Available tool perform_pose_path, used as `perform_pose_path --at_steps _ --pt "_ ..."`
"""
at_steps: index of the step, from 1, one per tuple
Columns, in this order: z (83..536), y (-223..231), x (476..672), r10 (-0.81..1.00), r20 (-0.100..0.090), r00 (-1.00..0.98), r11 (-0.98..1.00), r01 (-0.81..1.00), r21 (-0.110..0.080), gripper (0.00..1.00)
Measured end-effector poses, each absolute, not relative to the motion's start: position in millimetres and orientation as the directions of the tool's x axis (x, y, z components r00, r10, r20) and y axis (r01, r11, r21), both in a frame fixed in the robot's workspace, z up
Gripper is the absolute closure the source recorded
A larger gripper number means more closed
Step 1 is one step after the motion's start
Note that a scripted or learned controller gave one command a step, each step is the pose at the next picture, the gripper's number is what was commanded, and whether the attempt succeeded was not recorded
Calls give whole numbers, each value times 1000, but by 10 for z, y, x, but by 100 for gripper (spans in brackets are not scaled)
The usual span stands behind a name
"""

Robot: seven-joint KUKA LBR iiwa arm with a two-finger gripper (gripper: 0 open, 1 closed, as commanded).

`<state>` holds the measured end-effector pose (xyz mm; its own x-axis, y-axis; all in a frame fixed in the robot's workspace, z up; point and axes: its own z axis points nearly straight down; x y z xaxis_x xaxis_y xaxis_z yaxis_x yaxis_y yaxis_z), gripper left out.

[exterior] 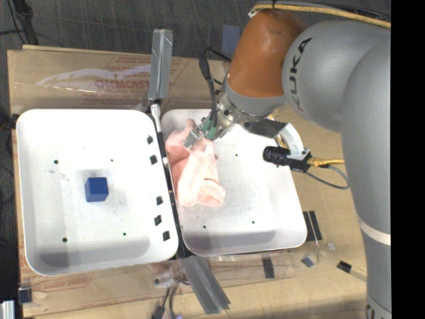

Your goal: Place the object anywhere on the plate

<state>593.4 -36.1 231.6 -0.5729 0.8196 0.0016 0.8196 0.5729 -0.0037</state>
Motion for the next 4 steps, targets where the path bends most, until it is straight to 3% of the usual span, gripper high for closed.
perform_pose_path --at_steps 1,2,3,4 --pt "2208 76 5711 527 3 -850 850 527 -3 100" --pt "2247 408 5469 149 2 -989 989 149 -1 100" --pt "2289 780 5308 -2 4 -1000 1000 -2 -1 100" --pt "2301 1193 5151 -7 4 -1000 1000 -7 -2 100"
